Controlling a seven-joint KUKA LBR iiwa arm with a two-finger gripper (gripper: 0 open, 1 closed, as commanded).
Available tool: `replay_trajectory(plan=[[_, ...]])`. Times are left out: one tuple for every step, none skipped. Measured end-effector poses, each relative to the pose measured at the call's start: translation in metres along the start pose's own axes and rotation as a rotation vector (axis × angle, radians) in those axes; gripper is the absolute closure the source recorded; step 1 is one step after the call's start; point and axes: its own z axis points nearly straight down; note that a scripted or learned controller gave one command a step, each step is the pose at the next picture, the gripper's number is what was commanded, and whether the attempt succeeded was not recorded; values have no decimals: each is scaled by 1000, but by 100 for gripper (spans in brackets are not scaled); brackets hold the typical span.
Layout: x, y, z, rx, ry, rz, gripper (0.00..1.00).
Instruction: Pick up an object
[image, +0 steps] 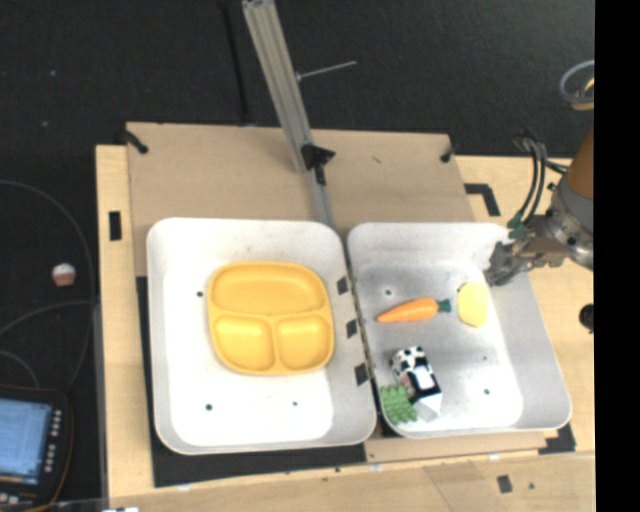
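Note:
In the right bin (520, 370) lie an orange carrot (408, 311), a yellow lemon-like piece (473, 304) and a black-and-white cow toy (415, 378) with a green piece (398, 404) beside it. My gripper (503, 264) hangs at the bin's upper right edge, just above and right of the yellow piece. Nothing shows between its fingers.
A yellow divided plate (270, 316) sits in the left bin (180, 400). A metal pole (285, 90) slants up from between the bins. The arm comes in from the right edge.

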Motion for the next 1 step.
replay_trajectory(plan=[[50, 7, 13, 6, 1, -2, 100]])
